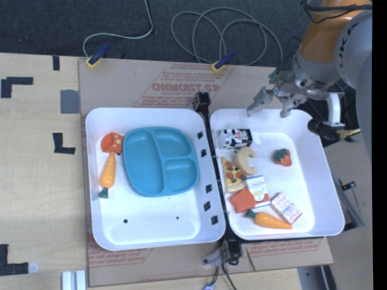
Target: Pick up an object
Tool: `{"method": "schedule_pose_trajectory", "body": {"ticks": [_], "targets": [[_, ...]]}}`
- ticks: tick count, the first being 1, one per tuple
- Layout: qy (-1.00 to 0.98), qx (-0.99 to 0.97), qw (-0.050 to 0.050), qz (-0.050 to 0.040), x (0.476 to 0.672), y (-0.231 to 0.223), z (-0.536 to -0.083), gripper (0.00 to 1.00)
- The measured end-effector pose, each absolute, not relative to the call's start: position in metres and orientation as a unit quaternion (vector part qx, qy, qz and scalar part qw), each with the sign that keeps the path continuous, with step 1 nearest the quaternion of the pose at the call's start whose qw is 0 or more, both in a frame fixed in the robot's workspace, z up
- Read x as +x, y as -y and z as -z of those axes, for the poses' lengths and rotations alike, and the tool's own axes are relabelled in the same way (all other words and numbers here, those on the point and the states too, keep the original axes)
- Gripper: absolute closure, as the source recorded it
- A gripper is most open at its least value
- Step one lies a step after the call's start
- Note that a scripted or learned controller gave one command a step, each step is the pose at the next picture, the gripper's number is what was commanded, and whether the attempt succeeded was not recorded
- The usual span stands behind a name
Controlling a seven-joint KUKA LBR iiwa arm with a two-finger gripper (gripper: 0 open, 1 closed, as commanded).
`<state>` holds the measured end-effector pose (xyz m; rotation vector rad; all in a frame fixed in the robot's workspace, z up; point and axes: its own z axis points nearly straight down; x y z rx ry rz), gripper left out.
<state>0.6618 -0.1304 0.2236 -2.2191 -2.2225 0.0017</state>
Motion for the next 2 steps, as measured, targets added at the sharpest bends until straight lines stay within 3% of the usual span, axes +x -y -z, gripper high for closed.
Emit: {"method": "schedule_pose_trajectory", "body": {"ticks": [1,2], "targets": [[0.708,-0.707,0.002,-0.0013,0.667,0.096,-0.146,0.0],[0.708,-0.706,-0.004,0.0031,0.651,0.106,-0.113,0.0]]}}
